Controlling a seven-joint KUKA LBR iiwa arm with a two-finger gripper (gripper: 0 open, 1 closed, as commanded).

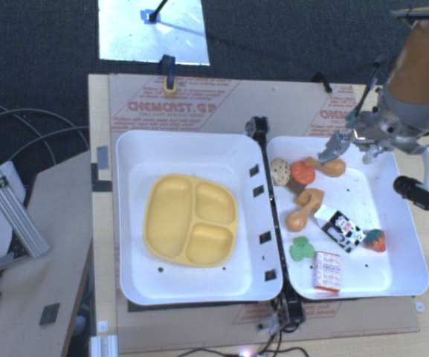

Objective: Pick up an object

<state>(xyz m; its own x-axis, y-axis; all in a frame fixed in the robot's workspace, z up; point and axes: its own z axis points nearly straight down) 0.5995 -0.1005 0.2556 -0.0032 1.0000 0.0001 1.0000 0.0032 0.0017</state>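
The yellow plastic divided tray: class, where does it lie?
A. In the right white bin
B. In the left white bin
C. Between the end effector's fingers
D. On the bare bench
B: the yellow plastic divided tray lies flat inside the left white bin, alone, apart from the toys in the right white bin.

Evenly lit overhead view, soft in focus, with glare on the pale surfaces.

Light falls broadly from above, so the two shallow white plastic bins (199,143) read bright and nearly washed out along their rims, and the yellow divided plastic tray (190,219) casts only a faint, short shadow. The shiny square metal plate (153,19) at the top glares pale blue-white. The dark carpeted floor (36,43) stays dim and grainy. Detail is low throughout: the small print on the cardboard sheet (192,99) is fuzzy, and the grey and orange arm (422,65) at the right looks smeared and soft-edged.
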